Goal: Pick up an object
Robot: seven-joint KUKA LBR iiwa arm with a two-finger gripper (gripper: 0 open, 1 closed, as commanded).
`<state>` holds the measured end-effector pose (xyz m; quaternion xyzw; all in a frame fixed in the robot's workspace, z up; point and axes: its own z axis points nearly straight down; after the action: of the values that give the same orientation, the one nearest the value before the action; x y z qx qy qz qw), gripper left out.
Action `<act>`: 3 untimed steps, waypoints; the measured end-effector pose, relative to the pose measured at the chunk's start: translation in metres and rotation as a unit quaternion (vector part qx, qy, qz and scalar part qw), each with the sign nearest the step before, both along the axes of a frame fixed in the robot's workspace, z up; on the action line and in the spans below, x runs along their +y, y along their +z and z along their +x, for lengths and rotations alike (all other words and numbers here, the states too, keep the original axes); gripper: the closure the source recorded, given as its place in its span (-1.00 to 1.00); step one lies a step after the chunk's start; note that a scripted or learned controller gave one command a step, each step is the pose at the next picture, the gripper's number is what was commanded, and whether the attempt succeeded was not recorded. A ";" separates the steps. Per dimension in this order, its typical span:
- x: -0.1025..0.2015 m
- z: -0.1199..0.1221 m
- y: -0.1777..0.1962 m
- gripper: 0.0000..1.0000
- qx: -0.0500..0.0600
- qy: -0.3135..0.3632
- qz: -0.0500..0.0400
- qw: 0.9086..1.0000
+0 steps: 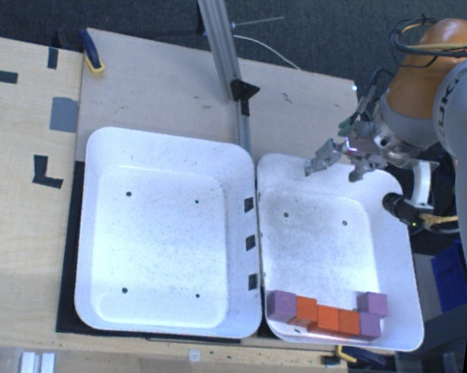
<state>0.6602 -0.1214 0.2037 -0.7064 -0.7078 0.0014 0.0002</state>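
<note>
White plastic forms both shallow bins; the right bin [397, 247] carries the objects and the left bin [158, 231] sits flush beside it, both speckled with fine dark marks on their floors.

The end effector [341, 165] hangs over the far rim of the right bin, fingers spread apart, with nothing between them. The blocks [328, 313] lie at the opposite, near edge of the same bin, well apart from the end effector and toward the camera. This is the relation the next move depends on: travel must run across the full depth of the bin floor, toward its near wall.

The blocks form one row whose long axis runs along the near wall. A purple cube [282, 304] closes the left end, orange blocks [329, 318] fill the middle, and two purple cubes [371, 314] stack at the right end. All appear rigid, matte and square-edged.

Judgement: the row presses against the rounded wall, and neighbours touch, so finger clearance is limited. The left purple cube offers the freest side. The wooden surface [8, 193] is light and smooth.
</note>
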 end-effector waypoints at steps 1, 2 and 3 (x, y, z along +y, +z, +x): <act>-0.006 -0.025 0.006 -1.00 0.000 -0.001 0.000 1.000; -0.005 -0.024 0.006 -1.00 0.000 -0.001 0.000 1.000; -0.071 -0.114 -0.075 -1.00 0.006 -0.005 0.001 1.000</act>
<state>0.5464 -0.1923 0.1290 -0.7098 -0.7044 0.0049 0.0045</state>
